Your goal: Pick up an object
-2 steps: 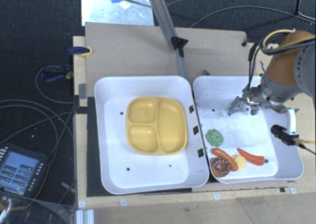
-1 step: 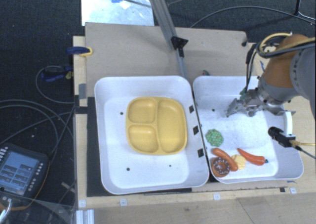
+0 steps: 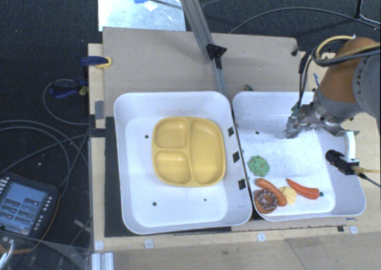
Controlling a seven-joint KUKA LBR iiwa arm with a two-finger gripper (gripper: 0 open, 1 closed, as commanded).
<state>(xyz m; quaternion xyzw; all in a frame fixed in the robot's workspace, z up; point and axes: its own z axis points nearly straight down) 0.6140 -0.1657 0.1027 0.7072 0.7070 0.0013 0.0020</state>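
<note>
Grey metal gripper point(image 3: 293, 130) lowered over the far part of the right bin point(image 3: 271, 111), above bare white plastic; whether spread or pressed together cannot be told. Below and left of it, a green knobbly broccoli-like toy point(image 3: 259, 165). Farther below, clustered near the bin's front edge: smooth red sausage point(image 3: 271, 190), brown ringed doughnut point(image 3: 265, 201), glossy red chili pepper point(image 3: 303, 189). Well to the left, yellow three-compartment plate point(image 3: 189, 150) in the left bin point(image 3: 134, 143).

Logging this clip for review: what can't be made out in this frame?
- Gripper in the right bin: fingers too small and dark to read as open or shut, or holding anything.
- Small pale item between the two sausages: too small to identify.
- Arm: cut off by the right edge.
</note>
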